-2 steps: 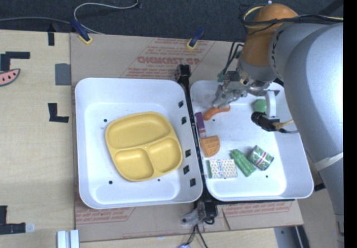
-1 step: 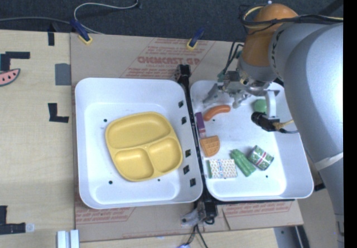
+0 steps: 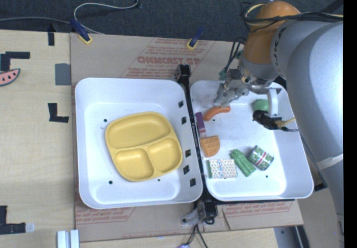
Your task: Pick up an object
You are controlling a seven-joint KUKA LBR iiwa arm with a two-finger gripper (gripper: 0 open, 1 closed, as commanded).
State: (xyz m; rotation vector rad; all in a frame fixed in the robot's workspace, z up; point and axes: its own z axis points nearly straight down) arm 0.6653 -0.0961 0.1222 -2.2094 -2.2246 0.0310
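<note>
From my remote station, 2 shallow white bins sit side by side on the bench: the left white bin (image 3: pixel 89 130) carries a yellow plastic 3-compartment plate (image 3: pixel 144 145), lying flat near its middle. In the right white bin (image 3: pixel 290 177), from the divider outward, I see a slim purple stick-like item (image 3: pixel 199 122), a tan waffle-textured wedge (image 3: pixel 210 145), a white patterned flat packet (image 3: pixel 223 168), a green cylindrical piece (image 3: pixel 242 162), a small green-and-white can on its side (image 3: pixel 260 157), and a pale green lump (image 3: pixel 260 105) near the far wall. An orange carrot-shaped toy (image 3: pixel 216 112) lies just below the two-finger gripper (image 3: pixel 227 95), which hovers low over the bin's upper left part; I cannot tell how it is set, and nothing appears held. I judge this the approach step, the carrot being the likeliest target. Next I would want a short descent, centred on the carrot and clear of the purple stick beside it
</note>
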